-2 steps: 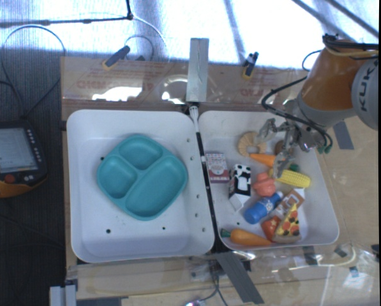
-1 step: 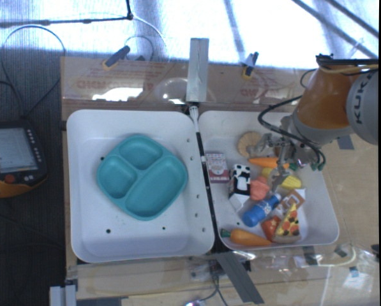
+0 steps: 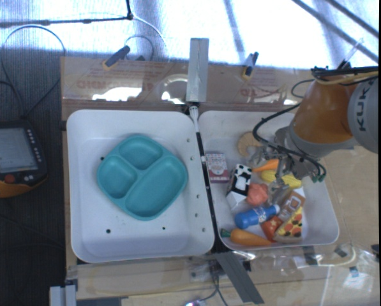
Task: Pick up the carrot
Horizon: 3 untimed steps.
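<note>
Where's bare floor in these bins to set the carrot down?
Left bin: bare floor all around the teal plate, widest along the near wall. Right bin is crowded with toys under the claw; the carrot lies at its near edge.

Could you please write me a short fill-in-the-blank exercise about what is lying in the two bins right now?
1. The teal plate lies in the ____ bin.
2. The plate has ____ compartments.
3. The carrot lies at the near edge of the ____ bin.
4. The gripper hangs over the ____ bin.

Missing words: left; three; right; right
</note>
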Motion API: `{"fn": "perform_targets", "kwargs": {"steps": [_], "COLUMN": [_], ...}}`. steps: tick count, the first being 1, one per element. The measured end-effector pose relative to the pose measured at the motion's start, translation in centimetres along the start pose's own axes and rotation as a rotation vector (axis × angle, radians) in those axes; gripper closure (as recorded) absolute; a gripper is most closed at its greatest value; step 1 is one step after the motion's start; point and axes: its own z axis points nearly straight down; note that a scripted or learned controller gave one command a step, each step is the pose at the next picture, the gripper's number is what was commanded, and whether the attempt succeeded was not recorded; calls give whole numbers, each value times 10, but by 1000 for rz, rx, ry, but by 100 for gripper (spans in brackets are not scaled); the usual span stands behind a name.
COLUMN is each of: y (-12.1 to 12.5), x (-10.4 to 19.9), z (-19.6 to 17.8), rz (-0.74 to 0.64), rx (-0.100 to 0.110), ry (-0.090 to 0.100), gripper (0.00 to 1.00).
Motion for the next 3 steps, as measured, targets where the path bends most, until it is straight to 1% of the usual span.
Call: {"fn": "perform_targets", "kwargs": {"steps": [1, 2, 3], "y": [-23, -23, -23], "x": [-14, -17, -17], "z": [1, -11, -10], "rz": [336, 335, 335], "rx": [-5, 1, 0], "ry": [5, -3, -2], "gripper": [0, 100, 0]}}
